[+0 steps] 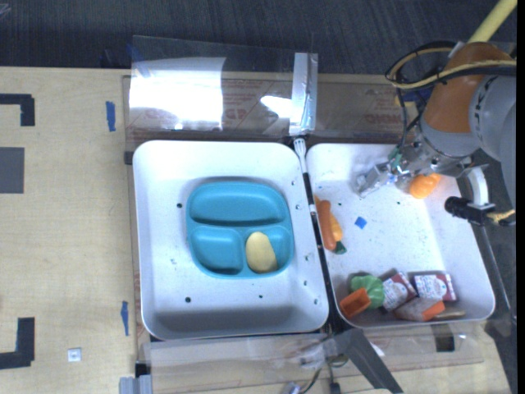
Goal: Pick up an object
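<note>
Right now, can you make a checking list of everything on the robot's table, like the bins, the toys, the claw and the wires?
Surface: pale wood bench bearing two white bins, the left bin and the right bin.
Job's things: a carrot, an orange ball and a heap of toy food in the right bin; a yellow potato on a blue tray in the left bin.
Clutter: a small blue scrap.
Grippers: gripper low over the right bin, beside the orange ball; nothing seen in it.
Cables: black and yellow loops above the arm.
Surroundings: dark floor, clear plastic sheet.
</note>
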`<state>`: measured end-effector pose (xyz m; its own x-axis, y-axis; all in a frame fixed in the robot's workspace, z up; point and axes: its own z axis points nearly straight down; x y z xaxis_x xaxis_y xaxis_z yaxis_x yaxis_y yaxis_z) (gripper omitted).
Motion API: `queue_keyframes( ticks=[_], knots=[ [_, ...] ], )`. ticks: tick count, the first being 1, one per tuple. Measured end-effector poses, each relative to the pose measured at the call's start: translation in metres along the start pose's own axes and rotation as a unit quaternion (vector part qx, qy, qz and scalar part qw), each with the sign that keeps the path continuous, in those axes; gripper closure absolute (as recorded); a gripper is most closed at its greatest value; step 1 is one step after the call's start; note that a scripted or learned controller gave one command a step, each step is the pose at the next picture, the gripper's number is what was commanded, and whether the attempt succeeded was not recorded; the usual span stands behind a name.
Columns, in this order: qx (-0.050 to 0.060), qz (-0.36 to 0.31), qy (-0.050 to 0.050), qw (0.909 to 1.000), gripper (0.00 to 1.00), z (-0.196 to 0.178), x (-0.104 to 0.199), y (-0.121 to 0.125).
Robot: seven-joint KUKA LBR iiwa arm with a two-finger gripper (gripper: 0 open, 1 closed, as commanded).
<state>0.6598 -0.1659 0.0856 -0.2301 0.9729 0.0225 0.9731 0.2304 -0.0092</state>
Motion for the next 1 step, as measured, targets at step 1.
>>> queue_keyframes(
  ticks=[1],
  knots=[
    [0.005,-0.030,-0.002,0.9995,0.00,0.0012,-0.0265,-0.0004]
  ],
)
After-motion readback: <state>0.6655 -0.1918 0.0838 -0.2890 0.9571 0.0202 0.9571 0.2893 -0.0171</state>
